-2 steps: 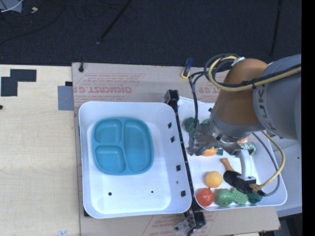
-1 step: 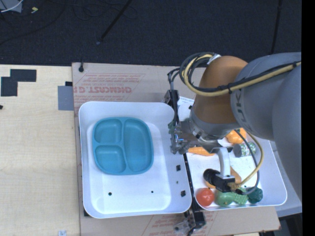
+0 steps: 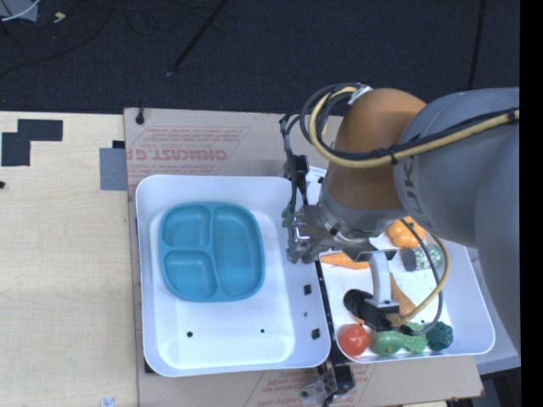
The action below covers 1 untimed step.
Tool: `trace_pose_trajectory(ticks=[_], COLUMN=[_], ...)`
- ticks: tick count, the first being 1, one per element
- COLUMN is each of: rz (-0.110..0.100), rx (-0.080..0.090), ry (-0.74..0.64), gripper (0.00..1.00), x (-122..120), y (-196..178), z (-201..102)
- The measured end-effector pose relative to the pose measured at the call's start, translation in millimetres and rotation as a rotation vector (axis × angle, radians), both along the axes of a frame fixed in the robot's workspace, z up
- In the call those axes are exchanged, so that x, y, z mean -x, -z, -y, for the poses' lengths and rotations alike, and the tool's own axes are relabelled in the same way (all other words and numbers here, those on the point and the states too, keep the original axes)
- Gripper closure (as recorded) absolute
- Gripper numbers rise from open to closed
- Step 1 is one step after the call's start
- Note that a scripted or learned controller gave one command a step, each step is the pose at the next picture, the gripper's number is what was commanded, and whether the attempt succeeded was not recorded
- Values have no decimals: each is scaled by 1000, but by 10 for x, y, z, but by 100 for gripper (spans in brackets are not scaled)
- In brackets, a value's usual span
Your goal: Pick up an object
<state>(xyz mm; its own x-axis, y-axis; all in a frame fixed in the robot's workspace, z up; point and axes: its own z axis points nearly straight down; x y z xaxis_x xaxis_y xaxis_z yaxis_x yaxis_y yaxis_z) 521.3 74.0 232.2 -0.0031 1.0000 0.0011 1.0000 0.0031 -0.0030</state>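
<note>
Hanging low at the shared wall of the two white bins, gripper (image 3: pixel 299 242), with no telling from this slant whether spread or closed. Just to its right in the view, inside the right bin (image 3: pixel 475 329), an orange carrot-like piece (image 3: pixel 346 261); farther right and toward the near edge, a red tomato (image 3: pixel 354 339), a green pod-like toy (image 3: pixel 392 343) and a dark green floret (image 3: pixel 439 337) in a row, touching or nearly so. Well to its left, a blue divided plate (image 3: pixel 212 251) lying flat in the left bin (image 3: pixel 157 329).
</note>
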Motion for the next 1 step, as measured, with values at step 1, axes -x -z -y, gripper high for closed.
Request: trace_pose_trajectory(ticks=[1], rz=[-1], rx=[1], ry=[-1], gripper=[100], x=[-183], y=[18], z=[-24])
